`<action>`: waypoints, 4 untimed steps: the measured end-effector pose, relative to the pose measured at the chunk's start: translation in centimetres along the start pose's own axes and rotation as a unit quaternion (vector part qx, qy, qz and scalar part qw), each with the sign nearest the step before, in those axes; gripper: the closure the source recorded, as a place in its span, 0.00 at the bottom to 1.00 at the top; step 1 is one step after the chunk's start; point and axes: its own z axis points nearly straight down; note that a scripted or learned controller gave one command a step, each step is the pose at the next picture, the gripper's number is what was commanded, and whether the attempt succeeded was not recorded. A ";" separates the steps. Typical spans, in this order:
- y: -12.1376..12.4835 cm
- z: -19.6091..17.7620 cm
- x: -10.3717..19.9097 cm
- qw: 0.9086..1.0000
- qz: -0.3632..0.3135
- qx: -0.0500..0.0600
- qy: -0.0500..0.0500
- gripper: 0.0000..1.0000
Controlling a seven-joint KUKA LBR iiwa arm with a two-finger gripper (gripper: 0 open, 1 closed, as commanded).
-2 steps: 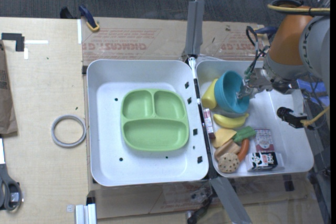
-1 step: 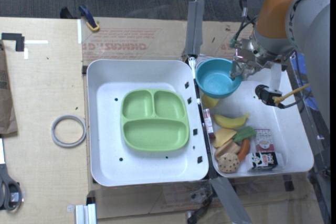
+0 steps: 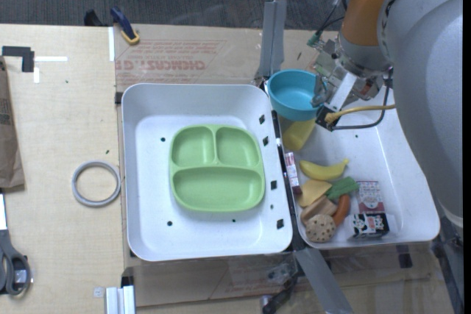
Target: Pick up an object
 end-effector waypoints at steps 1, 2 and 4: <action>0.9 -8.7 -4.7 0.999 0.042 0.002 0.004 1.00; 1.6 -5.7 -9.3 0.992 -0.123 0.003 0.005 1.00; -4.1 4.6 -19.8 0.978 -0.207 0.001 0.006 1.00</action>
